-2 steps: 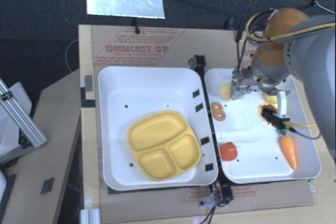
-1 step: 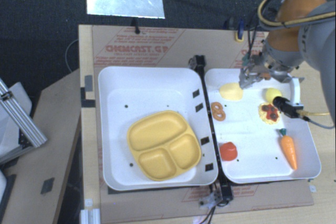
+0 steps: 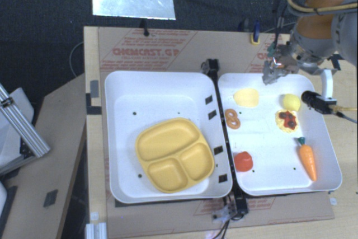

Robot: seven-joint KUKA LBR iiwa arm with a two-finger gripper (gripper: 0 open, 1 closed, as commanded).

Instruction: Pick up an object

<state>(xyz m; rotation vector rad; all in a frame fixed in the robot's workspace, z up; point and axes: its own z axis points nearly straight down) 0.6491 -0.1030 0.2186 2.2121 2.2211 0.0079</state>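
The gripper hangs over the far edge of the right bin; whether it is released or clenched cannot be told. In that bin lie a pale yellow piece, a pretzel, a lemon, a small pizza, a carrot and a red piece. The left bin holds a yellow divided tray.

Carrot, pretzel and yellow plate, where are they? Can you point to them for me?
carrot (image 3: 308, 160): camera view, middle of its orange body, right bin.
pretzel (image 3: 232, 118): camera view, centre of its twisted loops, right bin.
yellow plate (image 3: 174, 154): camera view, ridge between its compartments, left bin.
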